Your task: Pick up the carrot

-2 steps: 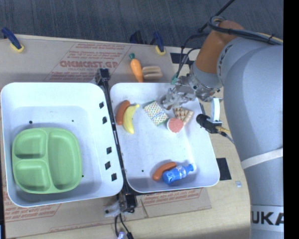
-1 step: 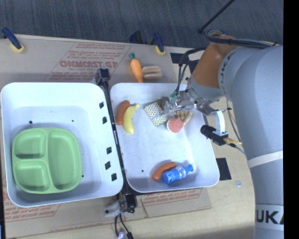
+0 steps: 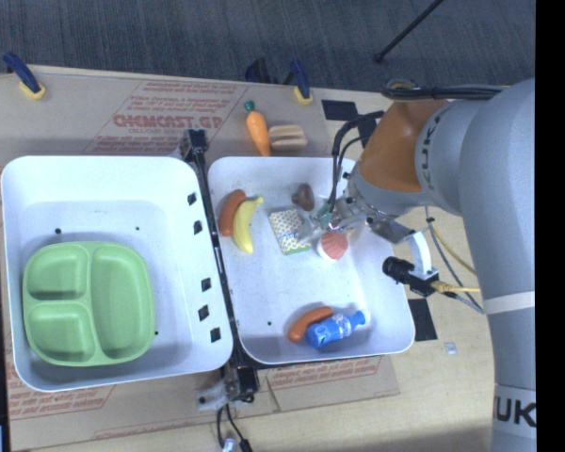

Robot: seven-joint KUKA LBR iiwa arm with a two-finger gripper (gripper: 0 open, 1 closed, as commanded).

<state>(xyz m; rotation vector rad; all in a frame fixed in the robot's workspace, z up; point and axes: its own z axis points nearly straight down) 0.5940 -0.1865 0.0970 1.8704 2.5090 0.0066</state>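
Note:
The carrot (image 3: 256,132), orange with a small green top, lies on the cardboard just behind the right bin (image 3: 377,295), outside it and next to a tan bun-like toy (image 3: 286,138). My gripper (image 3: 326,220) is low inside the right bin, near its middle right. It sits between a patterned green-white packet (image 3: 287,231) and a round red piece (image 3: 333,245). The carrot is well up and to the left of the gripper, and the two are apart.
The right bin also holds a banana (image 3: 244,225), an orange-red sausage shape (image 3: 230,211), a small brown item (image 3: 303,196), another orange piece (image 3: 308,323) and a blue bottle (image 3: 337,329). In the left bin (image 3: 38,182) lies a green divided plate (image 3: 88,301).

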